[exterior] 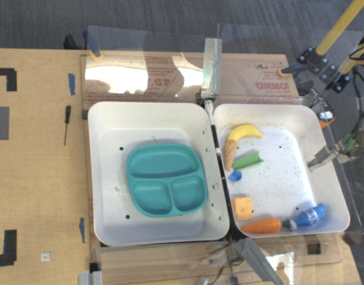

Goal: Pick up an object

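Two shallow white bins sat side by side on the wooden bench [33,189]. The left bin [104,119] held a teal divided plate [165,179] with three compartments, lying flat near the middle of the bin floor.

All the loose objects lay in the right bin [281,186]. A yellow banana [244,133] rested near the bin's back left corner. Just below it, a tan bread-like stick [230,153] lay along the left wall. A green bar [247,161] sat just beside the stick, tilted, and a small blue piece [235,175] lay close under the bar's lower end. Further toward the front, a yellow cheese block [243,208] with holes stood near the left wall. An orange carrot [262,225] lay along the front wall just below the cheese. A blue bottle [307,216] lay on its side in the front right corner, its tip near the carrot's green end.

A thin grey metal part, apparently the end effector [327,155], reached in over the right rim of the right bin. It was well apart from every object, and nothing was seen in its grasp. Too little of it showed to tell whether it was apart or together.

On the bench left of the bins lay a thin black tool [66,123].
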Controlling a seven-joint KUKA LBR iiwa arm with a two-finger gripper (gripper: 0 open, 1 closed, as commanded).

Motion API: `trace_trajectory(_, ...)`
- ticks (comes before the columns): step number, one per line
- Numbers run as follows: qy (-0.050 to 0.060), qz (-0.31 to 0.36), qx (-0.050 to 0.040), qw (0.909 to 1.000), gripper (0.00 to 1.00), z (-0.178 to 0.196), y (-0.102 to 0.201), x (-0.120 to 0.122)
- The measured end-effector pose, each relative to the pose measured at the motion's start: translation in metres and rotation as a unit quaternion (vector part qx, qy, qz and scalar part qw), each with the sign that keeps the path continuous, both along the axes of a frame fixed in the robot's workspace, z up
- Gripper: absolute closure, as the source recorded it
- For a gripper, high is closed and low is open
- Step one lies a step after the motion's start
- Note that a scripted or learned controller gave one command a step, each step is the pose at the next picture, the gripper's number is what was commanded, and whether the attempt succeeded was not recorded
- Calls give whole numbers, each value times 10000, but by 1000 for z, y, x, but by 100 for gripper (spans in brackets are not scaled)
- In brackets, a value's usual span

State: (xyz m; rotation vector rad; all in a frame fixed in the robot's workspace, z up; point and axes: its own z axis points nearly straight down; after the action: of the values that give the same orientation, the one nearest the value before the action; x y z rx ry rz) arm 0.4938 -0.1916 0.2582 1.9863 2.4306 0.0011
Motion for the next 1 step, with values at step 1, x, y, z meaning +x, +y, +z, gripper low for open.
trace_trajectory(1,63,-200,23,9998,0,-109,66,-6)
